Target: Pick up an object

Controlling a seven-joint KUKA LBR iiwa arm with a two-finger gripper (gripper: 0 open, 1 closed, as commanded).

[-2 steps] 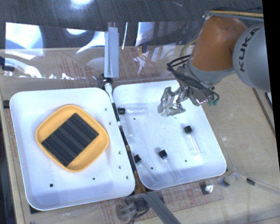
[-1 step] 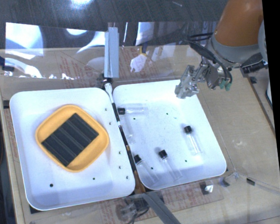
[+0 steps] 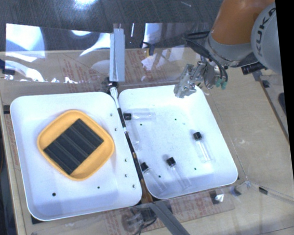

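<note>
Overhead, at the far right corner of the right bin (image 3: 221, 148): gripper (image 3: 185, 89), hanging just over the rim, nothing visible between its fingers. Hard to judge the fingers themselves, blurred and pale against the white bin; cannot tell whether spread or pressed together. Behind it, grey arm (image 3: 262, 21) with orange band, cut off by the top and right of the view. Inside the right bin, four clear vials with black caps, their glass nearly lost against the white: one lying near the far left corner (image 3: 138, 115), one by the right wall (image 3: 200, 145), one near the front middle (image 3: 176, 171), one by the left wall at the front (image 3: 149, 174). Well apart, in the left bin (image 3: 35, 199): orange tray (image 3: 76, 143) holding a dark ribbed slab, tilted diagonally.
</note>
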